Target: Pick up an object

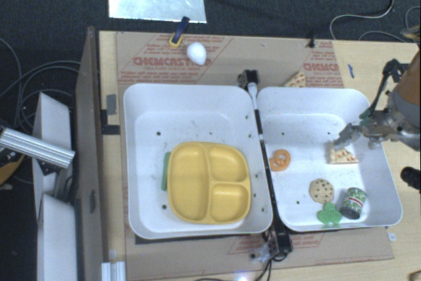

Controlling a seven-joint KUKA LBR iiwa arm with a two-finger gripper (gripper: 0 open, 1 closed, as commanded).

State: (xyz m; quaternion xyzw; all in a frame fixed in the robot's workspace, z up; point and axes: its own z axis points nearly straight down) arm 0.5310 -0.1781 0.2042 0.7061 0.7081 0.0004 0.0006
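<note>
In the right bin [309, 108], your gripper [346, 136] hung low over the far-right part of the floor, and its tip sat right at the cracker piece [343, 155], a pale triangular wedge lying flat on the white. You could see the arm reaching in from the right edge, but the fingers were a grey blur from this slant, so I could not tell whether they stood apart or together, and nothing showed between them.

Nearer along that bin you had the cookie [321, 190], the green leaf-shaped toy [328, 214] and the small can [354, 202] on its side, with the orange ring [281, 160] off to the left by the divider. The left bin [145, 141] carried the yellow divided plate [209, 182].

My read on the wedge: light, stiff, thin, probably toy plastic and a bit slick. Lying flat, it offered you little height, so the fingers would have needed to straddle two opposite edges close to the floor. The can looked the easier catch, taken across its round body.
</note>
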